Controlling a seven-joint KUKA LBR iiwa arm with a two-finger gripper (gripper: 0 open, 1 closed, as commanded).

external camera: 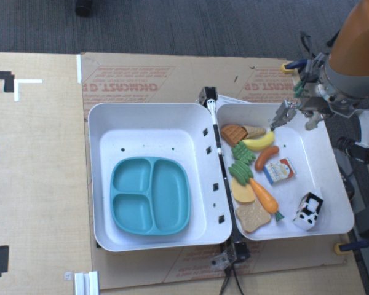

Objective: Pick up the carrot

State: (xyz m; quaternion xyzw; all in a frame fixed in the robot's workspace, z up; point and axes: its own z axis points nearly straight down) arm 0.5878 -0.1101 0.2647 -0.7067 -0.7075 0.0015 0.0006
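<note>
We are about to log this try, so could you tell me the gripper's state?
Gripper: open or closed cannot be told; it holds nothing visible, above the banana.

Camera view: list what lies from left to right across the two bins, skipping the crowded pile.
Teal divided tray → carrot → small blue-and-white carton → black-and-white cow carton.

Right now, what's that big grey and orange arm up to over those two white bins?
The grey arm with the orange band reaches in from the right, and its two-finger gripper hovers over the far edge of the right white bin. That bin holds toy food, among it the orange carrot with a green tip it is meant to pick up, a yellow banana and a red sausage. The carrot lies untouched. The left bin holds a teal divided plate.
</note>
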